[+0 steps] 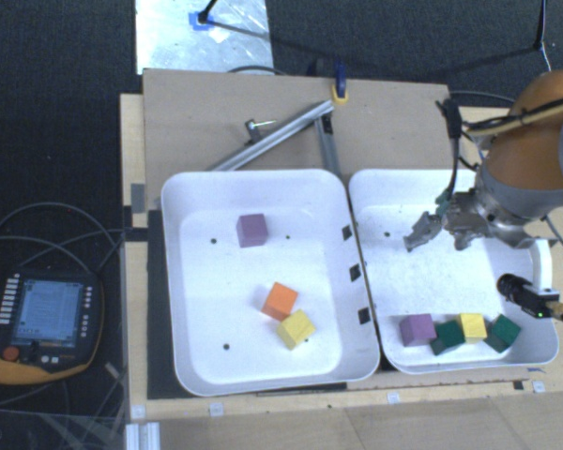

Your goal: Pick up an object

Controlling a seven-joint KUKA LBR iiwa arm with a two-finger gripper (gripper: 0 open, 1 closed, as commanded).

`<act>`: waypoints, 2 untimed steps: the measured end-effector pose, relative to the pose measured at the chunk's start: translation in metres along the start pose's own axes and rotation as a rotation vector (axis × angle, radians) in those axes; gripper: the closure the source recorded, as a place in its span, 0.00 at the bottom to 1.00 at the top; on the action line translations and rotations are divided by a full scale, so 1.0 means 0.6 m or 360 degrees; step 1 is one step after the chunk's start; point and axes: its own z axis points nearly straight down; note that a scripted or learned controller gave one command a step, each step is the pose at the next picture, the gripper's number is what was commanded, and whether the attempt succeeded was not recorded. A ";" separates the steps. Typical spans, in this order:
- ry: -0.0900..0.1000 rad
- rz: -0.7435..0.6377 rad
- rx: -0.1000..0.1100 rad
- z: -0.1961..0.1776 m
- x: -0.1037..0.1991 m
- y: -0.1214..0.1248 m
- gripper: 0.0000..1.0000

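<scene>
My gripper [441, 234] hangs over the upper middle of the right bin [391, 209], its two fingers spread open with nothing between them. Along that bin's front edge lie a purple block [417, 328], a dark green block [446, 337], a yellow block [473, 325] and another green block [503, 332], all well below the gripper. The left bin [190, 251] holds a purple cube [251, 230] near its back, and an orange cube [280, 300] touching a yellow cube [296, 328] near its front.
A metal rod [272, 135] lies on the brown board behind the bins. A teach pendant [39, 322] with cables sits at the far left. A black cylindrical part [518, 292] sticks out beside the arm at the right bin's right side.
</scene>
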 end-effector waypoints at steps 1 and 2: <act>0.0000 0.0002 -0.0001 0.000 0.000 0.000 0.00; 0.0000 0.0003 0.0006 0.070 0.004 -0.004 0.00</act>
